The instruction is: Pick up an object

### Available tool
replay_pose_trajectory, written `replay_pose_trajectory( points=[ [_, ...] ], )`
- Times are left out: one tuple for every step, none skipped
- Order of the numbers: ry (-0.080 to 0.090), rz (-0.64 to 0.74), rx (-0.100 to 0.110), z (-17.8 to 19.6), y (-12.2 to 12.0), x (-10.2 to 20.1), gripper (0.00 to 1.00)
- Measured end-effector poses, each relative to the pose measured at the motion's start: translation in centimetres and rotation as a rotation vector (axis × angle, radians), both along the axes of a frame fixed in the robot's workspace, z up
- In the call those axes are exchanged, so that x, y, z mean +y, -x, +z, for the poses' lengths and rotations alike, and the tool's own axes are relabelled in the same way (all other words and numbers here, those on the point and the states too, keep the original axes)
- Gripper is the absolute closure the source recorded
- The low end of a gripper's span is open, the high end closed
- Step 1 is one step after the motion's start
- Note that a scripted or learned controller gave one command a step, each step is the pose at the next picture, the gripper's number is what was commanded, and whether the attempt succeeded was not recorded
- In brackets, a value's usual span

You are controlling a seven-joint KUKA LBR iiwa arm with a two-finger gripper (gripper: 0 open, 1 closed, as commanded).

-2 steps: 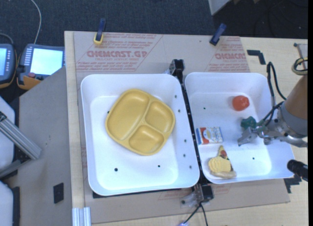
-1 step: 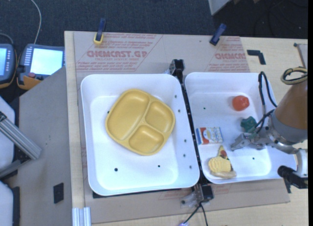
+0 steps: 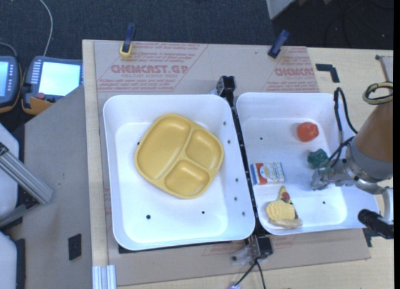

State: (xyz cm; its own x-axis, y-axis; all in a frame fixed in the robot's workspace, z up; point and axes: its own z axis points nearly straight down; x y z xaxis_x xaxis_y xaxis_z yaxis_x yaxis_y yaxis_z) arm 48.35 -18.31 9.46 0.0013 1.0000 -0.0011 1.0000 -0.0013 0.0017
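Note:
The right bin (image 3: pixel 262 103) holds four small things. A red-orange ball (image 3: pixel 307 131) lies toward the back, and a small green object (image 3: pixel 317 157) sits below it. A white packet with red and blue print (image 3: pixel 267 172) lies near the bin's left wall. A yellow toy with a red tip (image 3: pixel 282 210) rests at the front edge. My gripper (image 3: pixel 320 180) reaches in from the right and hovers low in the bin, just in front of the green object and right of the packet. I see nothing between its tips.
The left bin (image 3: pixel 119 156) holds a yellow divided plate (image 3: pixel 179 155). Black cables (image 3: pixel 340 119) loop along the arm over the right bin's right side. Clamps (image 3: pixel 127 40) sit on the board's back edge. A black bracket (image 3: pixel 227 84) stands between the bins.

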Motion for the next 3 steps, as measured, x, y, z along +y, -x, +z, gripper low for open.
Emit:
replay_pose_trajectory(
  points=[
    [0.002,0.000,-0.003,4.4,0.3,-0.5,1.00],
    [0.003,0.002,-0.006,10.6,0.0,-1.2,1.00],
    [0.002,0.003,-0.004,14.1,-0.1,-1.3,1.00]
  ],
)
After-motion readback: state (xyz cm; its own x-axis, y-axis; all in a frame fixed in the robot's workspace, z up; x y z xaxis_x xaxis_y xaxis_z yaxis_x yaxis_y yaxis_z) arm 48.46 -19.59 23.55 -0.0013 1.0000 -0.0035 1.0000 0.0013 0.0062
